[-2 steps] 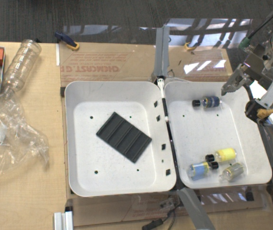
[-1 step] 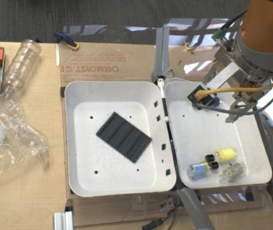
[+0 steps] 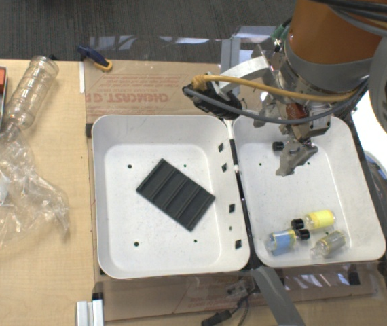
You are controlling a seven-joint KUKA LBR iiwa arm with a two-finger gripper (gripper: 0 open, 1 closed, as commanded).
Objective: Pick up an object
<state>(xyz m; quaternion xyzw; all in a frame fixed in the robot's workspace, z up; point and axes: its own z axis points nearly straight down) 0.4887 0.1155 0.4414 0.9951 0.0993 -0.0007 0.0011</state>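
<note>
A: Entry, pick attempt. Gripper (image 3: 292, 160) hangs over the upper middle of the right bin (image 3: 356, 182), fingers pointing down toward the bin floor. Nothing sits between them. Whether they are spread or pressed together I cannot tell; from this slant they merge into one grey shape.

B: Candidates?

A: Three small items clustered at the near edge of the right bin: a yellow-capped piece (image 3: 319, 219), a blue piece (image 3: 283, 240), and a clear piece (image 3: 329, 243). The yellow and blue ones look joined or touching through a black part between them; too small to be sure. In the left bin (image 3: 105, 202) a dark ribbed slab (image 3: 175, 193) lies flat, its long axis running diagonally from upper left to lower right.

B: Which lies closer to the tool?

A: The cluster. It sits toward the camera from the gripper and slightly to the right, in the same bin, with bare white floor between. The slab is across the divider, well apart.

B: Arm pose?

A: Orange band and grey wrist (image 3: 329, 39) stand above the bin's far edge, the tool roughly vertical, cables looping off to the left. My judgement: the move must travel toward the near edge before descending.
</note>
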